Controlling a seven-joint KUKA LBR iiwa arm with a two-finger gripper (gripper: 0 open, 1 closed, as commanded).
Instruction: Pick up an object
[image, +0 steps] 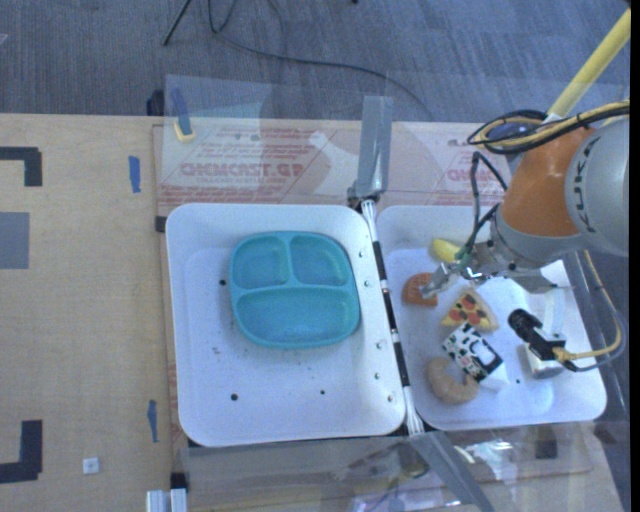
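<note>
small round orange-brown food piece in the right bin, lying at the fingertips of the gripper, grip state impossible to tell, yellow piece just behind the gripper

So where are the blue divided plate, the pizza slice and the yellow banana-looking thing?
Blue divided plate (295, 290): camera view, on the ridge between its compartments, left bin.
Pizza slice (470, 312): camera view, on its topped face, right bin.
Yellow banana-like toy (445, 249): camera view, on its visible end beside the claw.
</note>
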